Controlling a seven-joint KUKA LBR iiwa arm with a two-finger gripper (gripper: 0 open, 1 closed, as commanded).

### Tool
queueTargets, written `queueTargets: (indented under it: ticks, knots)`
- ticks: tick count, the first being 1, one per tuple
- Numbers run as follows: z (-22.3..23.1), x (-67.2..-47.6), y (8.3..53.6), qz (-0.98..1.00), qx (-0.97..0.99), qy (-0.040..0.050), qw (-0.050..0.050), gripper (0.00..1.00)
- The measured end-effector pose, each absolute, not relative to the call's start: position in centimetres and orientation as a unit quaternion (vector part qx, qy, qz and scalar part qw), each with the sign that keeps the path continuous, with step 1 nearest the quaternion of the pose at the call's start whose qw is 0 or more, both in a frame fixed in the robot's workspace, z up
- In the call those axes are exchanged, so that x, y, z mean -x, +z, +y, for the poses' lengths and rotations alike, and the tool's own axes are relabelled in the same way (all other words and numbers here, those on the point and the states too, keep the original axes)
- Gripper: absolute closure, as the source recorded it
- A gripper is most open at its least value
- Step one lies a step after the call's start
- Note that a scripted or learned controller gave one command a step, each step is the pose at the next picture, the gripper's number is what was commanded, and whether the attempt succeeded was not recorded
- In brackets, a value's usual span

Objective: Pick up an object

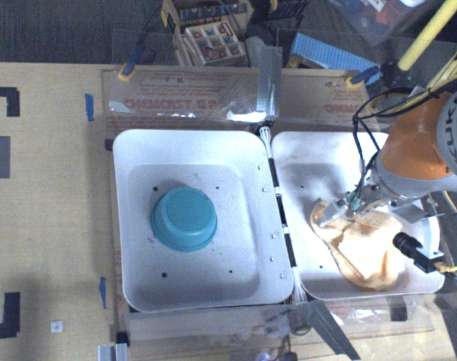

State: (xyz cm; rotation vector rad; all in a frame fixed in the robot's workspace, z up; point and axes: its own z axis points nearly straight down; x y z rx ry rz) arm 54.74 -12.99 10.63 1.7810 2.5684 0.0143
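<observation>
A teal bowl [184, 218] lies upside down in the middle of the left bin [138, 156]. A tan, soft-looking crumpled object [367, 254] rests in the near part of the right bin [311, 160]. My gripper [354, 204] reaches in from the right and is down at the tan object's upper left edge, touching or just above it. The orange-banded wrist [412, 153] hides part of the bin's right side.
The bins sit side by side with a raised divider [277, 201] between them. A clear plastic sheet [190, 96] runs behind them. Boxes and clutter [209, 28] stand beyond the bench. The wooden benchtop [47, 201] stretches to the left.
</observation>
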Motion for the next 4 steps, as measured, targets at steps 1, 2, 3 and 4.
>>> queueTargets:
  ticks: [1, 2, 3, 4]
  knots:
    - [-10.5, -56.1, 9.0, 0.848, -0.529, 0.0025, 0.008, 0.00]
    - [-10.5, -56.3, 9.9, 0.848, -0.530, 0.0044, 0.008, 1.00]
    - [-4.8, -62.0, 24.8, 0.847, -0.531, -0.0001, 0.001, 1.00]
    - [-7.6, -65.7, 18.3, 0.717, -0.697, -0.0005, 0.001, 1.00]
